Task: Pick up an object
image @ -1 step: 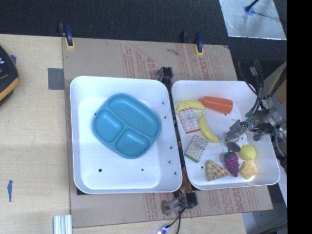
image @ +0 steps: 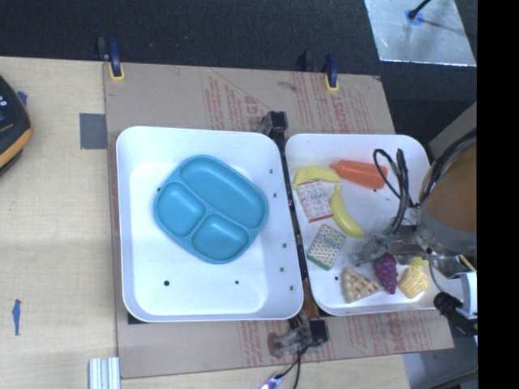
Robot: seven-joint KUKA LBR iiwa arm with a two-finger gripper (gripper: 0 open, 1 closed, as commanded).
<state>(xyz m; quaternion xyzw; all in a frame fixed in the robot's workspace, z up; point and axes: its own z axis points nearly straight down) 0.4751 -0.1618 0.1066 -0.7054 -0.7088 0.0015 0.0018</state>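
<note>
Lying beside end effector point(image: 371, 250): grapes point(image: 387, 272)

The left bin point(image: 130, 217) carries a blue divided plate point(image: 211, 209) at its centre; open floor runs along the near wall and both near corners. The right bin point(image: 357, 146) is crowded. A yellow banana point(image: 345, 215), an orange carrot point(image: 358, 174) and a printed card point(image: 315, 201) occupy its far half. A green checked packet point(image: 326, 246), a waffle wedge point(image: 359, 285), purple grapes point(image: 386, 272) and a corn cob point(image: 413, 280) fill the near half, lying close together, some possibly touching. Black cable loops point(image: 391, 168) cross the right side. Bare floor shows between banana and cables.
</note>
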